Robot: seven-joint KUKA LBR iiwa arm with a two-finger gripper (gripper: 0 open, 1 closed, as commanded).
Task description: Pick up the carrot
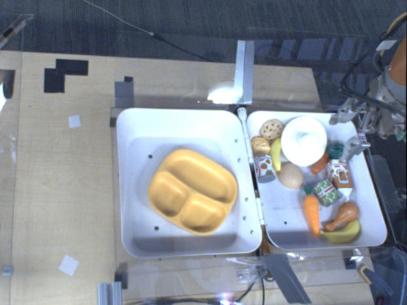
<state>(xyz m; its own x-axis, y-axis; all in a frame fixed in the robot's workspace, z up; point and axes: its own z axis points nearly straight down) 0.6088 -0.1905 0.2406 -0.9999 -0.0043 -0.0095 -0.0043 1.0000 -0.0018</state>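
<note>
End effector (360,132), grip state unclear, above right bin's (376,196) right rim, well apart from carrot (311,214).

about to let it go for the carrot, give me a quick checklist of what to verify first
1. Carrot in sight in the right bin, near its front: ok.
2. Carrot top uncovered: ok.
3. Room around it: not ok; a green-and-white carton lies at its upper right, a drumstick and banana to its right.
4. Claw over the carrot: not ok; it sits at the bin's far right corner.
5. Claw holding nothing: cannot tell.
6. Path to the carrot: cannot tell; a white plate and small items lie between.
</note>
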